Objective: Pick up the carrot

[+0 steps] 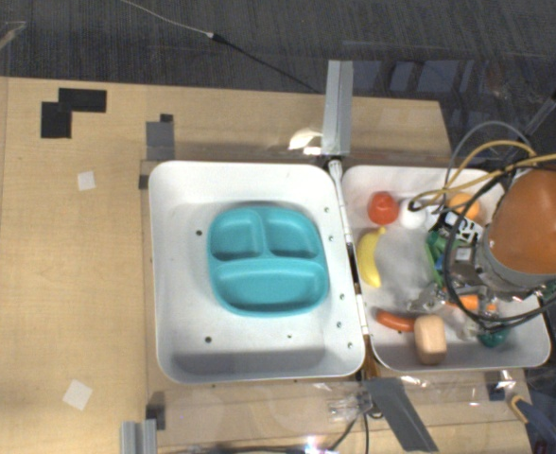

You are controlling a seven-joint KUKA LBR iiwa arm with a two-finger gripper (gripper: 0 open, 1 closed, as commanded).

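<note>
Lying low in the right white bin (pixel 391 357): slim, tapered orange carrot (pixel 395 322), just beside a rounded tan wooden block (pixel 430 339). Hovering close by, gripper (pixel 451 296), state impossible to tell. Resting in the left bin (pixel 169 253): smooth teal compartment tray (pixel 267 258).

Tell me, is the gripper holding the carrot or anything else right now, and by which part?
Cannot be told: the gripper is hidden under the arm's wrist. The carrot lies in the right bin.
</note>
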